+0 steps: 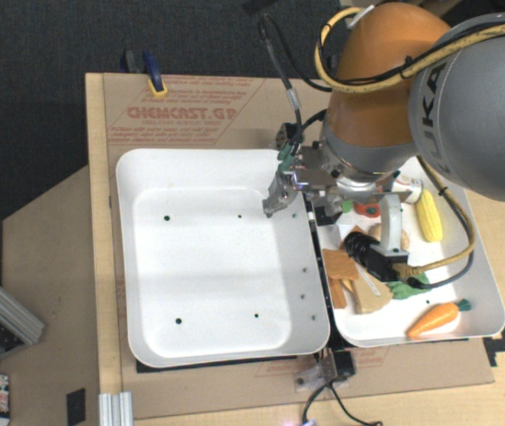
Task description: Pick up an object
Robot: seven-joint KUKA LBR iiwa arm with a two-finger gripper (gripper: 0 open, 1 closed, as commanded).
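Observation:
My gripper [278, 199] hangs over the top right corner of the left bin [145, 185], close to the wall between the two bins. The big orange and grey wrist covers much of the right bin [483, 304]. In the right bin lie a yellow corn cob [428, 216] near the far right, an orange carrot [433, 319] at the front, a brown wooden spatula [351, 282] near the dividing wall, a green piece [410, 284] and a small red piece [372, 209]. I see nothing between the gripper's tips.
Both bins rest on a cardboard sheet [181, 109] with red print. A blue and yellow clamp [153, 74] grips its far edge. Cables run along the wrist, and a connector [327, 368] sits at the front edge.

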